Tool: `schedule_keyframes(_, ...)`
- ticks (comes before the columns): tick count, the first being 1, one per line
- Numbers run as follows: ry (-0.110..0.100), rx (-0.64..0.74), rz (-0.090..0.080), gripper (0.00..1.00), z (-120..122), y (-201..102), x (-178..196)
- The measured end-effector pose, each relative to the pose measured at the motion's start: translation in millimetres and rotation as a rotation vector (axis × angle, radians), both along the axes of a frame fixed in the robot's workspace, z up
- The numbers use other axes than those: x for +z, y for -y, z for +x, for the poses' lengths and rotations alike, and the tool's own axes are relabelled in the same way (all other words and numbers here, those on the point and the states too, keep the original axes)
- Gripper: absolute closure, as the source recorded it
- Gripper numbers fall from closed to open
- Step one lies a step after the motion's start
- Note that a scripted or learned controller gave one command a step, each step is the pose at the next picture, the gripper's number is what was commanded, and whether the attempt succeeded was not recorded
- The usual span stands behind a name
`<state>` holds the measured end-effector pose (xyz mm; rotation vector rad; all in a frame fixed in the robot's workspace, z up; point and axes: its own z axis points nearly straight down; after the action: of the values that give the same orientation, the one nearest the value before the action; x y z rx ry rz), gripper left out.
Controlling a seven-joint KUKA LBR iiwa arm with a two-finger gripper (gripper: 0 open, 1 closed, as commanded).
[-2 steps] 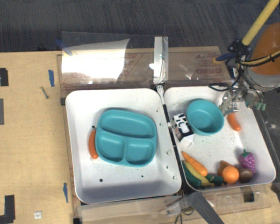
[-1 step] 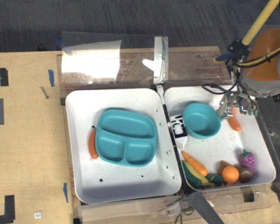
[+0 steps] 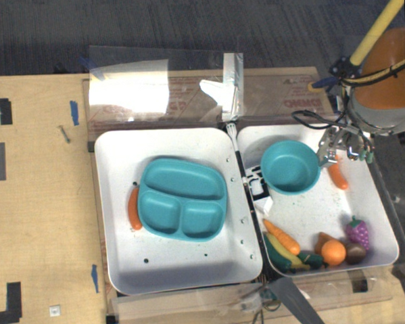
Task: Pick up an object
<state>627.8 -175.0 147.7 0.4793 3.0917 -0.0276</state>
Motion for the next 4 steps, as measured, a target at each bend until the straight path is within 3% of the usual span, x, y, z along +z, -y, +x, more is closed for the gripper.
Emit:
schedule_keyframes(1,-0.004,-0.004,0.018,1.00,7,-43,13)
schedule_keyframes(2,0.004,0.218,0.015,1.00,30,-63,98)
schedule_keyframes(3,-0.002,0.137,0.020,1.00,0,-139,131)
schedule_keyframes(4,-0.001,0.034,0.021,1.00,30,-176,135)
